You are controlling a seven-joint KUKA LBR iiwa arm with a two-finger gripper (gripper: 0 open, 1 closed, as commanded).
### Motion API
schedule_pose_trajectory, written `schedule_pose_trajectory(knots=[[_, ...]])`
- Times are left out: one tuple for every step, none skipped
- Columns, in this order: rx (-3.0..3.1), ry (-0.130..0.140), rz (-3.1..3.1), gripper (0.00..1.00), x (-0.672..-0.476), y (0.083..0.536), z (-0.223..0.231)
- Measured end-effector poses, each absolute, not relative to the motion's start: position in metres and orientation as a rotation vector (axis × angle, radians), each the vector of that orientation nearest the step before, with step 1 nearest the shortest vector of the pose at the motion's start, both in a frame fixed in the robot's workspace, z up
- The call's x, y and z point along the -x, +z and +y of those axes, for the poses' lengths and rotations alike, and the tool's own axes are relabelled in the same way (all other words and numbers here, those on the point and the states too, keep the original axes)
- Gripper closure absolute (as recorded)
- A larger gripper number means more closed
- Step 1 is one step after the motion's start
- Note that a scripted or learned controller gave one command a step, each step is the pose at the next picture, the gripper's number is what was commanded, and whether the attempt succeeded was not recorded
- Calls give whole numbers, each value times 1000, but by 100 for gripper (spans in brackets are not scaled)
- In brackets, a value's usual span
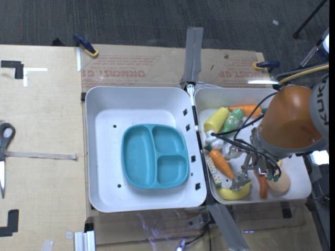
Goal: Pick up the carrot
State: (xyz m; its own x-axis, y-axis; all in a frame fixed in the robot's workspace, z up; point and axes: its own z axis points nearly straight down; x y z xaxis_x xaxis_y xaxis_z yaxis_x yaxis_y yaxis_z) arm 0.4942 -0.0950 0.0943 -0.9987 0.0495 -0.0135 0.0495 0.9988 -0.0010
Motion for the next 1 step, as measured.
schedule_pose_trajectory(knots=[[-75, -6, 3109, 0, -487, 98, -94]])
